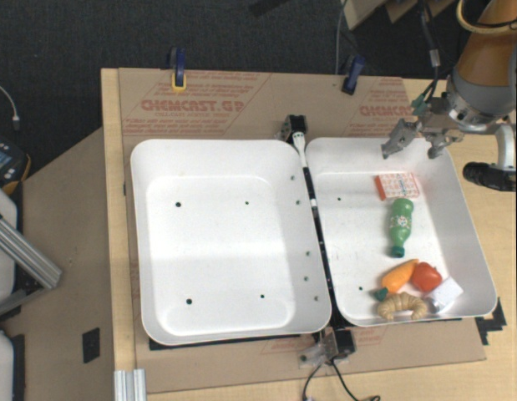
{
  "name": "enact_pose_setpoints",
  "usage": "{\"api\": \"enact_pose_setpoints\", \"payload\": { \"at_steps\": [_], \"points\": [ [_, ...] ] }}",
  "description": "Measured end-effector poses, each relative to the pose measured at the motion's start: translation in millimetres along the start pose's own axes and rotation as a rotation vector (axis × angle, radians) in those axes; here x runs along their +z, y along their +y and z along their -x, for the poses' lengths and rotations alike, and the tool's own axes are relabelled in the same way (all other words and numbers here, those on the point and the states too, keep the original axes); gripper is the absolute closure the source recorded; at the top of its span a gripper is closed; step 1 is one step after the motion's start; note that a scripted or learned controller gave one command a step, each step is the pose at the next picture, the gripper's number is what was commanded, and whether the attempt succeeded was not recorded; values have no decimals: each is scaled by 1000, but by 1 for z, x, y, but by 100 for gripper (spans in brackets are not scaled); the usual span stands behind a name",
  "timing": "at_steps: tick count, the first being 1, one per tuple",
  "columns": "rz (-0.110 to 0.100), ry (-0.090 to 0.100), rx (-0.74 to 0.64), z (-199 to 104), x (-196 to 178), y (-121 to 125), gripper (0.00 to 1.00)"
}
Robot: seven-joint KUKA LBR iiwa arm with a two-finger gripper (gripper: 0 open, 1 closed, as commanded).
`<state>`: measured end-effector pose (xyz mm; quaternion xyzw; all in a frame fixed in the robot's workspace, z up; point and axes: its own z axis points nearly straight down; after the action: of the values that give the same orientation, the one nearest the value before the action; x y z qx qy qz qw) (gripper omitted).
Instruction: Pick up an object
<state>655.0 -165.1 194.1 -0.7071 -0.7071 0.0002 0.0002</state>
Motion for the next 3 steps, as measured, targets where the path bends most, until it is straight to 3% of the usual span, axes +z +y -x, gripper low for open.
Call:
{"api": "enact_pose_setpoints", "payload": {
  "at_steps": [1, 2, 3],
  "points": [
    [-5, 1, 3, 48, 43, -40, 0],
    [-11, 6, 2, 23, 113, -138, 0],
    [6, -3, -1, 37, 109, -74, 0]
  ]
}}
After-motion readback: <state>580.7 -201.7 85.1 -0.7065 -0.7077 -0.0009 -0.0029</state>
